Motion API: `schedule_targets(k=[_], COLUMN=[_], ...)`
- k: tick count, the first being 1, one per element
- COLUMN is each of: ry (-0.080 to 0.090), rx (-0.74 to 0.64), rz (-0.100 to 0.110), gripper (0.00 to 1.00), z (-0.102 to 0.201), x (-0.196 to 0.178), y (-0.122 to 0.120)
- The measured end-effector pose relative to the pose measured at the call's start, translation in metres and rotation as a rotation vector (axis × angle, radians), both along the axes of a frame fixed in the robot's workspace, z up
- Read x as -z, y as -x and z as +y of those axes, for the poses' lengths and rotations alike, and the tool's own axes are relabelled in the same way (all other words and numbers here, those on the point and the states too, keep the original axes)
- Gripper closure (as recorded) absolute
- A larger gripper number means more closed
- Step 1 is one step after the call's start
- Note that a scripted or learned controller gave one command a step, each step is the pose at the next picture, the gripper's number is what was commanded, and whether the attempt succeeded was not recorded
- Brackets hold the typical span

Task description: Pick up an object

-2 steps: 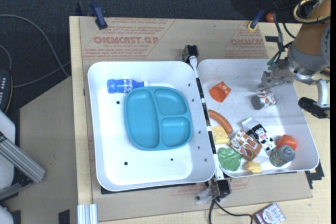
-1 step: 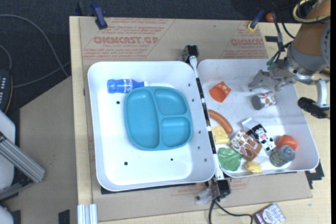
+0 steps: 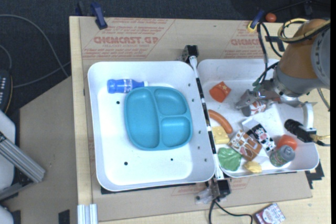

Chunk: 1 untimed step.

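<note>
The gripper (image 3: 251,104) hangs low over the middle of the right bin (image 3: 236,72), and whether its claw is spread or pinched cannot be told. An orange block (image 3: 220,91) lies just left of it, toward the bin's far edge; a sausage (image 3: 220,120), green toy (image 3: 229,158) and small can (image 3: 282,155) crowd the near edge. In the left bin (image 3: 105,155), a blue divided plate (image 3: 157,117) sits centrally, a blue bottle (image 3: 124,85) by its far-left corner

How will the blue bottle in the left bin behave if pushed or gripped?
The blue bottle lies on its side against the blue divided plate, so it will probably roll. It looks small and plastic, likely light, perhaps slippery.
</note>
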<state>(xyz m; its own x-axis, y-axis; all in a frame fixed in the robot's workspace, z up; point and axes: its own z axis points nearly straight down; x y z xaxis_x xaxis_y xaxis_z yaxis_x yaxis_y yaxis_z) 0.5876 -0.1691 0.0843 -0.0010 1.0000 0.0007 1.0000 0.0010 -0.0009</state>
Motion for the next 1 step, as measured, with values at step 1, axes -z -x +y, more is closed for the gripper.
schedule_targets(k=[1], ry=[0.001], rx=[0.0], rz=[-0.002], gripper=[0.0], z=[0.0181], x=[-0.0004], y=[-0.0057])
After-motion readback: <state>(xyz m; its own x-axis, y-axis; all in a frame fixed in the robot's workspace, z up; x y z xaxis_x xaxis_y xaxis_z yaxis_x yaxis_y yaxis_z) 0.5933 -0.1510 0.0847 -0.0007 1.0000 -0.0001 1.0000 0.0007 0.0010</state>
